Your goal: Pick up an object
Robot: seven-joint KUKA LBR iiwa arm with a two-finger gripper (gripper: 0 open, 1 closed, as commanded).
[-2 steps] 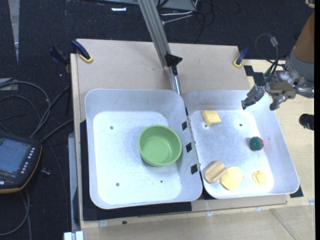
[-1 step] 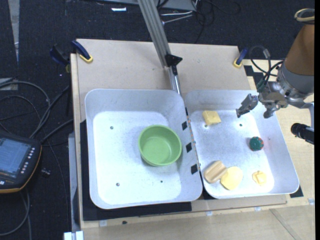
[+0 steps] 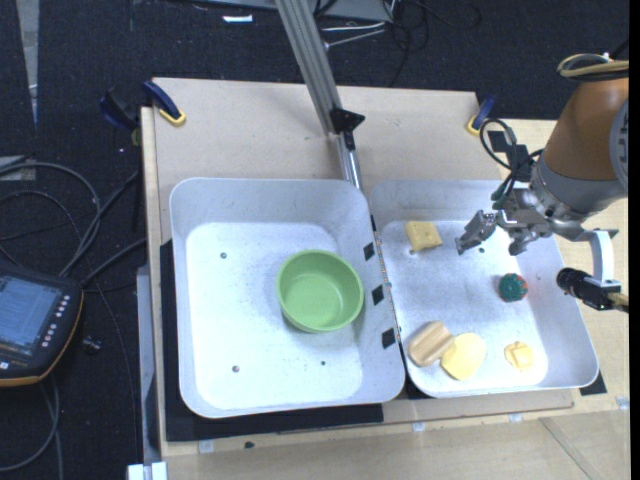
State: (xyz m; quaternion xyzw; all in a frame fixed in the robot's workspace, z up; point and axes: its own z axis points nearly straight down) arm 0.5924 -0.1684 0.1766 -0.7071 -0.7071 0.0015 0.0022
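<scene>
The arm [image 3: 585,153] is coming in from the right, its orange band sitting high over the right bin [image 3: 570,368] and the wrist angling down and left. The jaws [image 3: 497,233] are hanging spread open over the far part of that bin, one finger poking left and the other down toward the near side, with nothing between them.

The counter [image 3: 255,133] is a pale wood board with two white bins on it side by side, blue and yellow clamps at its far corners, and a metal pole leaning in from the far side. Dark carpet and loose cables are lying around it, and a handheld pendant [image 3: 30,323] is sitting off to the left.

In the right bin, a green ball [image 3: 513,287] is lying just near and right of the jaws, not touching them. A yellow block [image 3: 424,236] is sitting to the left of the jaws. Nearer the front, a tan bun [image 3: 431,342] is lying with its long axis running diagonally, near-left to far-right, touching a round yellow piece [image 3: 464,356]. A small yellow thing [image 3: 518,354] is sitting further right. A green bowl [image 3: 320,290] is standing upright in the left bin [image 3: 210,268].
</scene>
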